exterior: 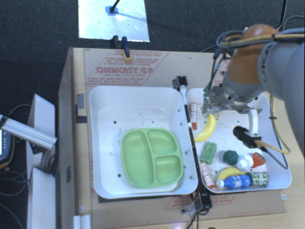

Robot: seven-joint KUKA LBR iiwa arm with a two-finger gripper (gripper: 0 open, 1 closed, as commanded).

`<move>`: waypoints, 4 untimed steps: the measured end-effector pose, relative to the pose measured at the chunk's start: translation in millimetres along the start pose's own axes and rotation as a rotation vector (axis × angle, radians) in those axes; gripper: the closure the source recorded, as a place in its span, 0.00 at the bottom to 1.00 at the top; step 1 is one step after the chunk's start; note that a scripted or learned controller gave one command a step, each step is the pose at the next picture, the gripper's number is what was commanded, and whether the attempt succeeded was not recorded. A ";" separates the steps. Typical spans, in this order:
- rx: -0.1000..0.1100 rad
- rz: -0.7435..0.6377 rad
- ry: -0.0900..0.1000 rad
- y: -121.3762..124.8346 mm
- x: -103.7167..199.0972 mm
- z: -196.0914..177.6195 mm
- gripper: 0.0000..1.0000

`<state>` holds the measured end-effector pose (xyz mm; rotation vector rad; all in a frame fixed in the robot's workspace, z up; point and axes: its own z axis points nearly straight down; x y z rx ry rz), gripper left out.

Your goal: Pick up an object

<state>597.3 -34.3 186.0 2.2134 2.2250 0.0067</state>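
The gripper [213,109] hangs low over the back of the right bin [281,175], just above the upper end of a banana [206,129]; whether it is apart or together I cannot tell from this slant. The left bin [102,104] holds a green tray [151,157]. The banana lies against the wall between the bins, so a good pick means dropping straight down across its narrow width, clear of that wall. A green block [208,152], a dark green ball [230,157] and a blue bottle [236,181] sit nearer the front, well out of the way.
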 end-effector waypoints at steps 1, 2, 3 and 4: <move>0.002 0.000 -0.001 -35.6 17.3 -53.7 1.00; 0.004 0.000 0.000 -38.8 31.4 -53.3 1.00; 0.004 0.004 0.000 -61.3 32.6 -60.0 1.00; 0.004 0.001 0.000 -90.9 45.5 -61.9 1.00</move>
